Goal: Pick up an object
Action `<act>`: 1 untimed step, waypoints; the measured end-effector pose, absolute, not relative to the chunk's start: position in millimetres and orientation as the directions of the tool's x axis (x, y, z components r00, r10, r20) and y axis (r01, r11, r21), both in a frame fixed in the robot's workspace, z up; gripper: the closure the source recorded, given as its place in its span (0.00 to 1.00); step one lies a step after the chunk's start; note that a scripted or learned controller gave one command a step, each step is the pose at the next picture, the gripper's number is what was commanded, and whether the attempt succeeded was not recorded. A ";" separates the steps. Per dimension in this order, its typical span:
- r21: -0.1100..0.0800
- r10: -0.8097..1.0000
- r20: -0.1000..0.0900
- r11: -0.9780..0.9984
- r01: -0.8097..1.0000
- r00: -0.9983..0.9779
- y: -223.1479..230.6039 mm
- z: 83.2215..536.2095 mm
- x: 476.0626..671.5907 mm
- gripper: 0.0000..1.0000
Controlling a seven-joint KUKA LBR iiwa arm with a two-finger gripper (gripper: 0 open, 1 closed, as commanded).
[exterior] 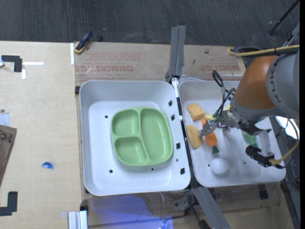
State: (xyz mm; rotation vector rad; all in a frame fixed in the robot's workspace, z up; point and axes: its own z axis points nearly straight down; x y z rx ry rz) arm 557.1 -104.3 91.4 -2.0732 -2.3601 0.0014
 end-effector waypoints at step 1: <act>-0.002 0.992 0.000 0.125 0.992 -0.125 -106.0 100.2 556.8 1.00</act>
